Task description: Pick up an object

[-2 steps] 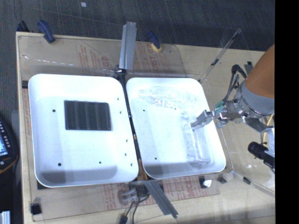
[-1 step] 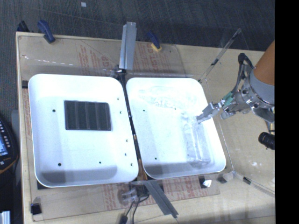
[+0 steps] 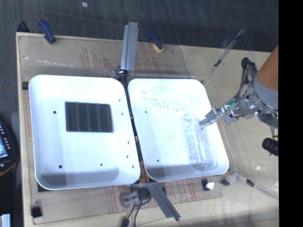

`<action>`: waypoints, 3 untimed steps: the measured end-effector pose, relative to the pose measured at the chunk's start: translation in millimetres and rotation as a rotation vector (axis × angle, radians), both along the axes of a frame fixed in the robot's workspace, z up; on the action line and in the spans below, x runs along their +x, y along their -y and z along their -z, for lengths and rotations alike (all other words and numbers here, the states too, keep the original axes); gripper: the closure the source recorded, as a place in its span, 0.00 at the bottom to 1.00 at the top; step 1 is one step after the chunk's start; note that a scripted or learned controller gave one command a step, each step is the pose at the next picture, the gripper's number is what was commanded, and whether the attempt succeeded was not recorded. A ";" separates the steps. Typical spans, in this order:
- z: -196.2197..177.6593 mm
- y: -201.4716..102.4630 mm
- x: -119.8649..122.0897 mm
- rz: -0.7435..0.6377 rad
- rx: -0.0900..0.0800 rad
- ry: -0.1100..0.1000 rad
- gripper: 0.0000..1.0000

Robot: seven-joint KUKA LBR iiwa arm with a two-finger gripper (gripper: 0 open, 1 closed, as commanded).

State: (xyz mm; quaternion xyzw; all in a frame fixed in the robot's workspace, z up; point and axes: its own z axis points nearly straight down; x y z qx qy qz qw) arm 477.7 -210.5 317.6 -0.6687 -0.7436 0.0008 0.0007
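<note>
A dark grey ribbed rectangular slab (image 3: pixel 89 117) lies flat in the left bin (image 3: pixel 47 174), towards its upper middle. A clear, see-through cylinder-like object (image 3: pixel 198 145) lies in the right bin (image 3: pixel 161 169), along its right side, and is hard to make out against the white. My gripper (image 3: pixel 207 120) reaches in from the right over the right bin's right rim, with its tip at the upper end of the clear object. Whether it touches that object cannot be told. Nothing shows held in it.
A metal bar (image 3: pixel 129 46) stands at the back where the two bins meet. Blue clamps (image 3: pixel 46 31) grip the bench's far edge. Thin clear panels and rods (image 3: pixel 227 48) rise beside the right bin near the arm (image 3: pixel 265 93).
</note>
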 end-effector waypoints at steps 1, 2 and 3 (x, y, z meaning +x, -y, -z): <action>10.8 -0.2 0.3 0.011 0.000 0.001 0.00; -55.8 -68.9 13.3 -0.136 -0.001 0.004 0.00; -70.0 -128.9 0.5 0.357 -0.002 0.005 0.00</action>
